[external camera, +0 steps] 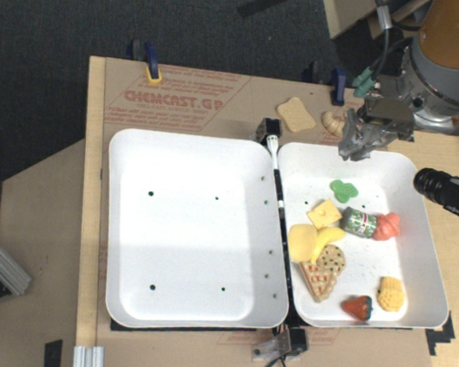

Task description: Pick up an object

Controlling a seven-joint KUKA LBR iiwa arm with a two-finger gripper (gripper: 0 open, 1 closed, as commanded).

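Tool above the far edge of the right bin, toys lying below.

We see the tool (pixel 361 144) hanging over the right bin's (pixel 428 262) far rim, and we cannot tell its state. In that bin lie a green clover shape (pixel 343 190), a small can (pixel 360 223), a yellow wedge (pixel 323 214), a waffle piece (pixel 324 270), a strawberry (pixel 357 307) and a corn cob (pixel 391 293). The left bin (pixel 120 233) sits alongside on the desk (pixel 97 134).

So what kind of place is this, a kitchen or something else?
Probably a robotics lab bench: a robot arm over two clamped white bins, with toy food in the right one.
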